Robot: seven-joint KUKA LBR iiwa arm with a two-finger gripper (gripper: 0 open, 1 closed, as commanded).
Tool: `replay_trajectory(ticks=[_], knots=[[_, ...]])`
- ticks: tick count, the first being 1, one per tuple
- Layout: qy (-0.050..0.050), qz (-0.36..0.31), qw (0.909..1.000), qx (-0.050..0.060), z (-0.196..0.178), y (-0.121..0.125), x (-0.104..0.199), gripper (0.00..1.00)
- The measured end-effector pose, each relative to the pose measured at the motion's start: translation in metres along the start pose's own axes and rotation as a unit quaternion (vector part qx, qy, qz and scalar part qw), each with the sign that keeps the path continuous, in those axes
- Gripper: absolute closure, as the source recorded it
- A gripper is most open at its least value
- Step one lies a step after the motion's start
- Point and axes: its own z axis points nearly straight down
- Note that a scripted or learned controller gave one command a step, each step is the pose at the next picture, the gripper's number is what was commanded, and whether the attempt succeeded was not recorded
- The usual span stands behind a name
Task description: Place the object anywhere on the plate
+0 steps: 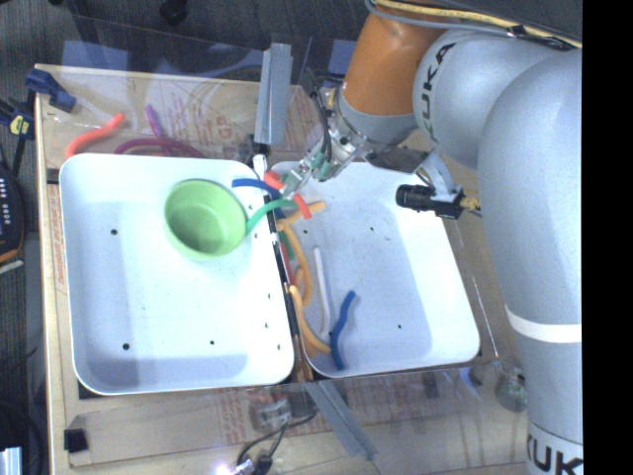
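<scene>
The gripper [297, 178] is hanging over the inner edge of the right bin [435, 295], beside the green plate [205, 218] in the left bin [119, 344]; its fingers are blurred among coloured strips [297, 204], so I cannot tell their state or whether the object is held; nothing is lying on the plate, so placing is remaining.

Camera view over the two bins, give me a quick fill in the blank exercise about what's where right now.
1. The green plate lies in the ____ bin of the view.
2. The blue strip lies in the ____ bin.
3. The gripper hangs over the top-left ____ of the right bin.
4. The band above the arm's wrist is ____.

Missing words: left; right; corner; orange
</scene>
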Motion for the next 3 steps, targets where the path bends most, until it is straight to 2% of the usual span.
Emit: replay_trajectory(ticks=[1, 3], knots=[[0.000, 0.000, 1.0000, 0.000, -0.0001, 0.0001, -0.0001, 0.00], [0.000, 0.000, 1.0000, 0.000, -0.0001, 0.0001, 0.0000, 0.00]])
